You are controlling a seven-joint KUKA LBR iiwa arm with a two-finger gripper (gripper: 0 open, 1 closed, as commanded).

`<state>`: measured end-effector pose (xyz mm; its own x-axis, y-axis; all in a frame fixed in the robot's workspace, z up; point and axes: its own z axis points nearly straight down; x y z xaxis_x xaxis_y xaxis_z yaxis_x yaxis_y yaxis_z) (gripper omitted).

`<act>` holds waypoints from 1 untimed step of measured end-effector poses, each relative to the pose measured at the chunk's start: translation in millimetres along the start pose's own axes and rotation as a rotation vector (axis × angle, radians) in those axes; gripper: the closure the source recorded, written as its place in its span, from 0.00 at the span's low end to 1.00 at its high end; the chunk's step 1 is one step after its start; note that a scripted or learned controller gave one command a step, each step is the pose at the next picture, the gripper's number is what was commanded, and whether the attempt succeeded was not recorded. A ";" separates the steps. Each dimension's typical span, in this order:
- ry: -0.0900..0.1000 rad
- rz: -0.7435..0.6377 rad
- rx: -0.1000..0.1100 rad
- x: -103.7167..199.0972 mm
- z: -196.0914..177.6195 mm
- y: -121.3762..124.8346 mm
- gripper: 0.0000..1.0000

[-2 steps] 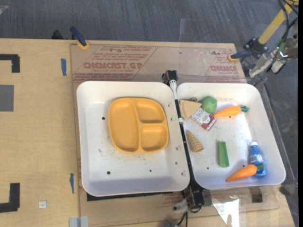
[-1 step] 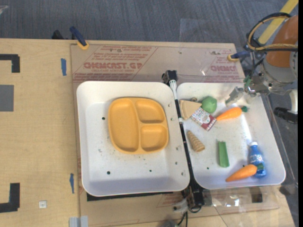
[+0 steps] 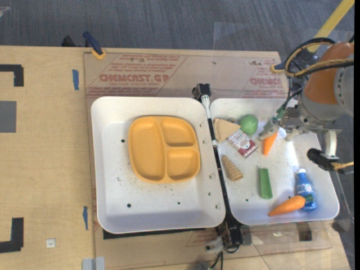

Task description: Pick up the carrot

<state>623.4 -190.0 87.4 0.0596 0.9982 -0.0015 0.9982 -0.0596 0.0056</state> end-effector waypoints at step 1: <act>-0.004 -0.003 -0.008 -0.5 -13.9 3.0 1.00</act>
<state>626.3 -190.7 101.3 0.0565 0.9984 -0.0056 0.9983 -0.0564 0.0138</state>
